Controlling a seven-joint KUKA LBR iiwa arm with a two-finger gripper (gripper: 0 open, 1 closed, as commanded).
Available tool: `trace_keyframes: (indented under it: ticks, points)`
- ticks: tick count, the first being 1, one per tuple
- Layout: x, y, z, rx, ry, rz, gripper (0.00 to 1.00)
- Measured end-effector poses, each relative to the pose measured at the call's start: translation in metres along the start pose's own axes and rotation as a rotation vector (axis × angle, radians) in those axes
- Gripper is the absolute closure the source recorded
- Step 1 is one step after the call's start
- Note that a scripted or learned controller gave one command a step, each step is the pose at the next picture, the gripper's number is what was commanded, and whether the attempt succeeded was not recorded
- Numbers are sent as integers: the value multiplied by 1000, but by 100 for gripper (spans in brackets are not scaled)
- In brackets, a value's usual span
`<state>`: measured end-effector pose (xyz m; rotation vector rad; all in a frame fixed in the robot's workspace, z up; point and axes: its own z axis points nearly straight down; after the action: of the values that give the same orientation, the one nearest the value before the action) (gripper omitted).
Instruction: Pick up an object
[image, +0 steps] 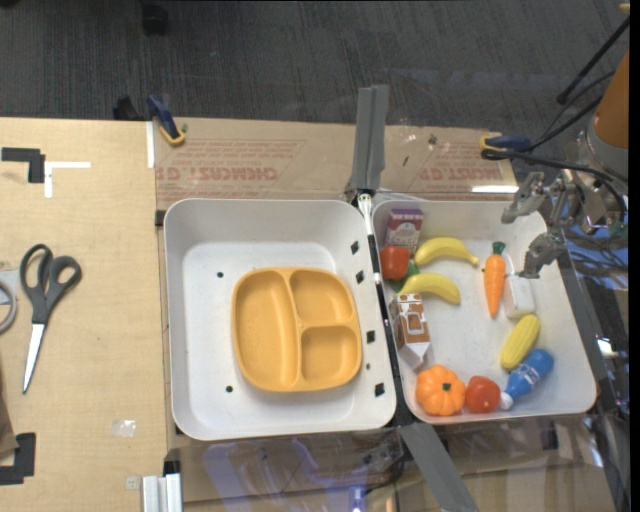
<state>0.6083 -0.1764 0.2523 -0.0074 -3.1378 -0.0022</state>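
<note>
Right now the gripper (537, 225) hangs open with nothing in it, and the toy carrot (494, 281) lies just left of it, pointing down.

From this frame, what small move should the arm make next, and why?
Probably shift the two-finger gripper left and down toward the orange toy carrot. The gripper sits at the right white bin's upper right edge, nothing between its fingers, and the carrot lies nearest.
</note>
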Motion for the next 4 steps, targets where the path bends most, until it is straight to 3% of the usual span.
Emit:
trace_keyframes:
  ticks: [1,2,3,4]
  points:
    - [-36,-7,162,1,-4,207,0]
    - [29,-46,164,0,-1,145,0]
    - [27,-42,156,-4,0,140,100]
    - [53,-43,161,-4,-6,517,100]
